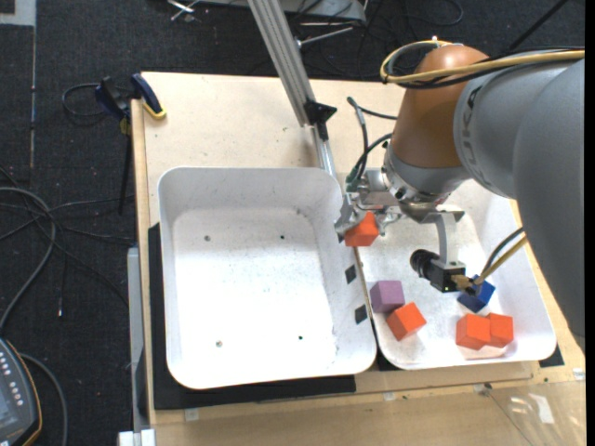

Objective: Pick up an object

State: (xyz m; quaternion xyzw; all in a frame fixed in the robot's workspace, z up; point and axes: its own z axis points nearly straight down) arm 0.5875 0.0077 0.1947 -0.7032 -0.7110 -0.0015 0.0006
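- An orange block (363,229) sat at the upper left of the right-hand bin (530,342), close by the wall shared with the left bin, directly under the gripper (364,214); whether the tool gripped it could not be told.
- A purple cube (387,295) lay lower in the same bin, flat on the floor.
- An orange cube (406,321) rested just below and right of the purple one, turned at an angle, nearly touching it.
- Two orange-red blocks (484,331) lay pressed together near the bin's lower right corner.
- A blue block (477,295) lay just above that pair, partly hidden by a black fitting.
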